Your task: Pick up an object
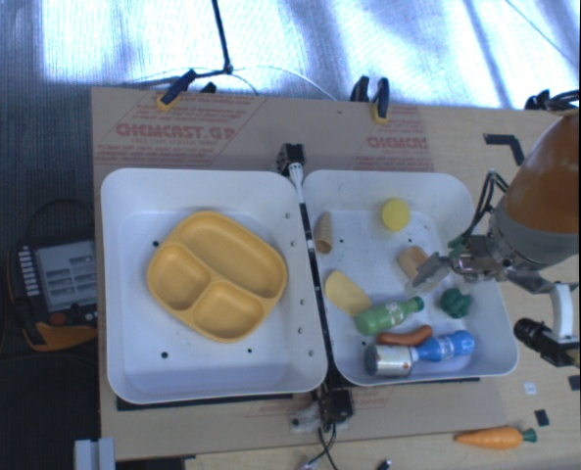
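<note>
Fingers' state could not be told; gripper [435, 270] hovered low in right bin [486, 360], just beside tan block [411, 259], likely target; green bottle [388, 315] lay near.

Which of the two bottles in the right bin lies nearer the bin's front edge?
The blue bottle with the silver end; the green bottle lies farther back, beside the yellow wedge.

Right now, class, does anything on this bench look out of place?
Yes: a toy carrot lies on the bench outside both bins, just beyond the right bin and its near right corner, while the other small items sit inside that bin.
</note>
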Robot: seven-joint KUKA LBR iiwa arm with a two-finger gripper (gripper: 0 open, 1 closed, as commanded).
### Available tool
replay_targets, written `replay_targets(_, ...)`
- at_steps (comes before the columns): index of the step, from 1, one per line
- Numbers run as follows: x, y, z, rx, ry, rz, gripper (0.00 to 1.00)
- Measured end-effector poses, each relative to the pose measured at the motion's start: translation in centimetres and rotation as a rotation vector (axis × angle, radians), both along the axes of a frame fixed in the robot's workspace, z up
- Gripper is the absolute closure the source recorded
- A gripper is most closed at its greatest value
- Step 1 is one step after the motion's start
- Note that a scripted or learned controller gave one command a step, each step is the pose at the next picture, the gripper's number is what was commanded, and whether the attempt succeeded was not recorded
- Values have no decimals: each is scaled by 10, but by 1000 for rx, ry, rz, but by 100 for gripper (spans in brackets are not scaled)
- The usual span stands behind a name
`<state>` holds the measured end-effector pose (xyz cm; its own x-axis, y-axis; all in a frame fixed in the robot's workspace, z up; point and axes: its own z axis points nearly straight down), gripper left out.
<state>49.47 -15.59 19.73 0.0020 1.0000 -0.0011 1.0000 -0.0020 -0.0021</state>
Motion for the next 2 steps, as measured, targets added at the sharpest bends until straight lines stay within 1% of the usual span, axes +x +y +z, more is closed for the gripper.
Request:
replay_targets(1, -7, 3, -77, 1, -1, 2, 0)
replay_targets(2, -8, 1, -100, -1, -7, 2, 0)
